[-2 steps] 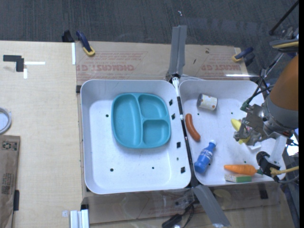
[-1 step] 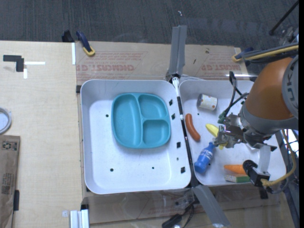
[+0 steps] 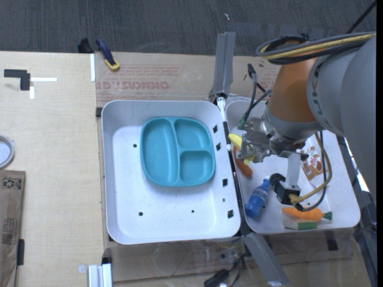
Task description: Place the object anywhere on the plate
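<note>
Since the gripper (image 3: 254,151) sits low in the right bin (image 3: 350,211), the blue plate (image 3: 178,151) lies to its left, in the left bin (image 3: 119,220). Can't tell if gripper is holding anything. Yellow and orange toys (image 3: 239,154) are right beside it, maybe the obj.

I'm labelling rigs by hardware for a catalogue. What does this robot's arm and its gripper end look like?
The arm is bulky and rounded, light grey, with a broad orange band above the wrist. Black and yellow cables loop over its top. Below the band sits a grey metal gripper assembly with thin dark wires running along it.
</note>
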You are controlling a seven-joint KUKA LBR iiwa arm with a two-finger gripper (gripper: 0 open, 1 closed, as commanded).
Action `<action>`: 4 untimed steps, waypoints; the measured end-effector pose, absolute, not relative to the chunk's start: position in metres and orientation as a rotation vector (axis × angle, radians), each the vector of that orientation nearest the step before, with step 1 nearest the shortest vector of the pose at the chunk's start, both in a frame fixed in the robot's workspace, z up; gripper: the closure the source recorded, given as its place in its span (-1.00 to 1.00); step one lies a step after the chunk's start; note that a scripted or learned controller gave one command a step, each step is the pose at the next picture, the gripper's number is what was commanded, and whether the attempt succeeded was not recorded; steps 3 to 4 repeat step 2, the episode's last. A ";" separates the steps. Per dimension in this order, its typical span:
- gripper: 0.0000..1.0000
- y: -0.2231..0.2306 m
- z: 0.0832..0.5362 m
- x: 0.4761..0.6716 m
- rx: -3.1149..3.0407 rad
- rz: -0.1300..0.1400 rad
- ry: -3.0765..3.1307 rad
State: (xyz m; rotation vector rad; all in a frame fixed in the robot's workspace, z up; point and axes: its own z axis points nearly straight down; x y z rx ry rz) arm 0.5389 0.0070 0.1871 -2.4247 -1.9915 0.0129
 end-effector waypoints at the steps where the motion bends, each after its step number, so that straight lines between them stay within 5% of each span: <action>1: 1.00 0.052 0.187 0.587 -2.388 0.015 -2.038; 2: -1.00 0.052 0.187 0.587 -2.388 0.015 -2.037; 4: -1.00 0.052 0.187 0.587 -2.388 0.015 -2.037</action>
